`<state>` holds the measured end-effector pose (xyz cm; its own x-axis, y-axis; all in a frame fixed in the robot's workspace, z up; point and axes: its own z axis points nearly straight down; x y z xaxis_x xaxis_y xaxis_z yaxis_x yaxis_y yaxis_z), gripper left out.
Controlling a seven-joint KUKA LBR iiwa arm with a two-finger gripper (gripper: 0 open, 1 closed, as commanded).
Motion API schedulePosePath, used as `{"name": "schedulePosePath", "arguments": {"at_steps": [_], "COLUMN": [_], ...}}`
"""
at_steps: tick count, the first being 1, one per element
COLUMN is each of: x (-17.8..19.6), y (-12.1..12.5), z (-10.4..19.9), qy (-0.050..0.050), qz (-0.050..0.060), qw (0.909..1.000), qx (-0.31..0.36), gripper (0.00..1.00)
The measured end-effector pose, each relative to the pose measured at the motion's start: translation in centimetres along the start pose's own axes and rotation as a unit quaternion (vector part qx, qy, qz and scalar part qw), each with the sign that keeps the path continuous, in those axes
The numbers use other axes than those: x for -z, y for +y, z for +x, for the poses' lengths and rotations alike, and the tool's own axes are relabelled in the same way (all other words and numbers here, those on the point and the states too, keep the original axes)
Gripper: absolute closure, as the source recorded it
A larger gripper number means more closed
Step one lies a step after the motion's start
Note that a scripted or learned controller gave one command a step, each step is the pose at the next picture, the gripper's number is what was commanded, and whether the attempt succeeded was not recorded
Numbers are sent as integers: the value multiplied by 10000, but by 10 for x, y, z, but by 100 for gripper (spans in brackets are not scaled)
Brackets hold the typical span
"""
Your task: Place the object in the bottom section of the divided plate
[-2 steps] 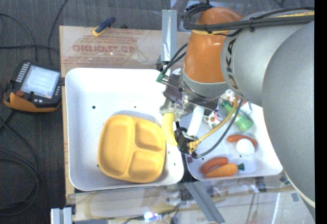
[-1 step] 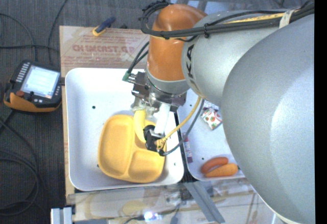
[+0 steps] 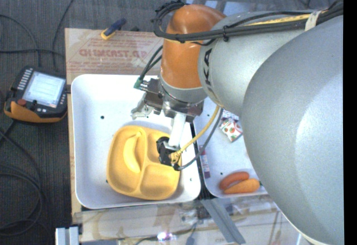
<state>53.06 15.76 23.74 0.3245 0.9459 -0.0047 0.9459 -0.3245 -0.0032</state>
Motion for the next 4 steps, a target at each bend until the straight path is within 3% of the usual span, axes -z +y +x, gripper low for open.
{"name": "schedulePosePath", "arguments": {"at_steps": [1, 2, 3, 4], "x": [133, 141, -51, -8], "y": [-46, -46, -57, -46], "z": [36, 36, 61, -12], "qy": [1, -19, -1, 2], "qz": [-22, -16, 13, 1], "qw": [9955, 9954, 9965, 9981], "qx": [952, 954, 836, 614], "gripper": [0, 100, 100, 100]}}
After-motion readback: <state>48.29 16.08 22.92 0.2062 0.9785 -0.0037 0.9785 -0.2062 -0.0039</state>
